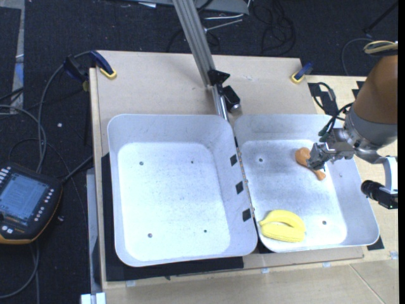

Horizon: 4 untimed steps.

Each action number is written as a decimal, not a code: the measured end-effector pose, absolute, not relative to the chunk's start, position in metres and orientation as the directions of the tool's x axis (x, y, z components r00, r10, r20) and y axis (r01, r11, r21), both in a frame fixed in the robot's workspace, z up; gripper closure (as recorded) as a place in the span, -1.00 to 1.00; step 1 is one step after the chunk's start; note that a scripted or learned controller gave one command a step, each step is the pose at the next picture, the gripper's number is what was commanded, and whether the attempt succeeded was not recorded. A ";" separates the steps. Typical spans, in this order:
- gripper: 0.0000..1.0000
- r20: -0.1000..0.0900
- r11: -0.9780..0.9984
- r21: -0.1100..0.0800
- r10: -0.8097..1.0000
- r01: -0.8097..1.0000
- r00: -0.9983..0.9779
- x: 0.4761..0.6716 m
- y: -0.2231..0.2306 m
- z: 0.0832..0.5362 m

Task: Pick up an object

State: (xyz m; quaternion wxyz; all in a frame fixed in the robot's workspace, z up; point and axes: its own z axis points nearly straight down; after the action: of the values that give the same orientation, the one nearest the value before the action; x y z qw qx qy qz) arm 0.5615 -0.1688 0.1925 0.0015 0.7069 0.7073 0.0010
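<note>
I see the arm (378, 100) reaching in from the right, wrist low over the right bin (354, 233). The gripper (318, 161) sits right at an orange object (304, 155) near the bin's upper middle; a second small orange piece (321, 175) lies just below the jaws, touching or nearly so. I can't tell whether the jaws are open or closed, and can't tell if anything is actually between them: the gripper body blocks that spot. A yellow banana-shaped object (283, 225) lies at the front edge of the same bin, well apart from the gripper. The left bin (126, 132) sits beside it, the two rims overlapping in the middle. Both bins rest on the tabletop (158, 81). A metal pole (197, 37) slants in from the top to the seam between bins. A handheld controller (22, 201) lies on the floor at left.
</note>
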 end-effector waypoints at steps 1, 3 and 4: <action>1.00 -0.001 0.000 0.004 1.000 1.000 0.000 0.566 -0.174 0.237; 1.00 0.001 0.005 -0.001 1.000 1.000 -0.005 0.588 -0.126 0.251; 1.00 0.000 0.004 0.000 1.000 1.000 -0.004 0.610 -0.079 0.247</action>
State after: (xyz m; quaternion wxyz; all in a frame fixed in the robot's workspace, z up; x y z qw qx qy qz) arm 0.6097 -0.0792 0.2471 -0.0001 0.7056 0.7086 -0.0001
